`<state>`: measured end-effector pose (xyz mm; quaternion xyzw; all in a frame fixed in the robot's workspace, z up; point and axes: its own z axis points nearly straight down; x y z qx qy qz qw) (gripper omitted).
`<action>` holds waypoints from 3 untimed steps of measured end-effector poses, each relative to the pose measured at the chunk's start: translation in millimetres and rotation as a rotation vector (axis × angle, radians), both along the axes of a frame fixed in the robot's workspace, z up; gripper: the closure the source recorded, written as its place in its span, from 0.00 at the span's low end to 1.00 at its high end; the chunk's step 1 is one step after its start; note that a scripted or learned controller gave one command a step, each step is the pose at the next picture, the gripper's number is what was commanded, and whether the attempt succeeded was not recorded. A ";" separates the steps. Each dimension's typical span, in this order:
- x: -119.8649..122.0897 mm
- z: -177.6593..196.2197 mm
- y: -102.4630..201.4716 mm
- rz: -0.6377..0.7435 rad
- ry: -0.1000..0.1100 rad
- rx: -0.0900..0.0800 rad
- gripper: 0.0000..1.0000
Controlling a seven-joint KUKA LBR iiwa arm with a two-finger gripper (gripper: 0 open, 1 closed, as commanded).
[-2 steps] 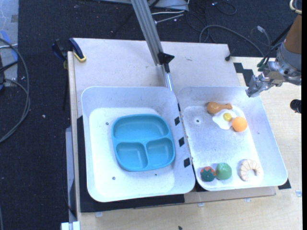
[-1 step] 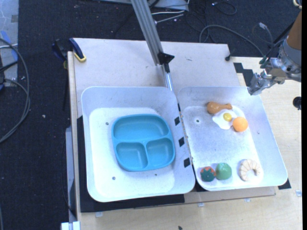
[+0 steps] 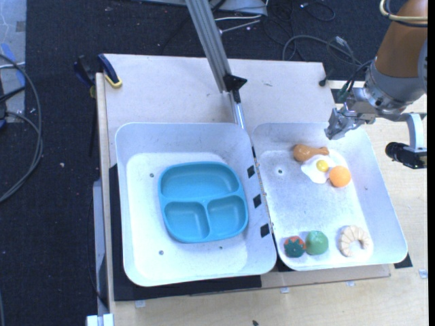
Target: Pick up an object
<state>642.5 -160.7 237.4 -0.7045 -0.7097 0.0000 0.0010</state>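
The grey arm with its orange band [image 3: 402,29] reaches in from the right and bends down toward the far edge of the right shallow white bin [image 3: 380,202]. Its metal two-finger gripper [image 3: 338,129] hangs above that bin's upper rim, tilted down and to the left; whether the jaws are spread or closed cannot be told, and nothing shows between them.

Just below and left of the gripper, inside the right bin, lies a brown toy drumstick [image 3: 309,153] with a smooth rounded end. Beside it sits a flat white fried egg with a yellow yolk [image 3: 317,169], touching a round orange ball-shaped fruit [image 3: 339,176]. Near the front edge of this bin rest a small red and green round toy [image 3: 294,246], a glossy green round toy [image 3: 316,242] touching it, and a pale, ridged, curled shrimp-like piece [image 3: 355,240] a little apart.

The left white bin [image 3: 136,250] carries a light blue plastic plate with three compartments [image 3: 202,201] and rounded corners. Both bins lie on a pale wooden surface [image 3: 170,87].
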 end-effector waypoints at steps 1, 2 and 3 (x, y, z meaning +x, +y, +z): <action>1.6 -9.7 59.2 0.001 -0.001 0.000 1.00; -8.0 -5.8 121.4 0.001 0.000 0.000 1.00; -9.9 -12.6 167.5 0.000 0.000 -0.001 1.00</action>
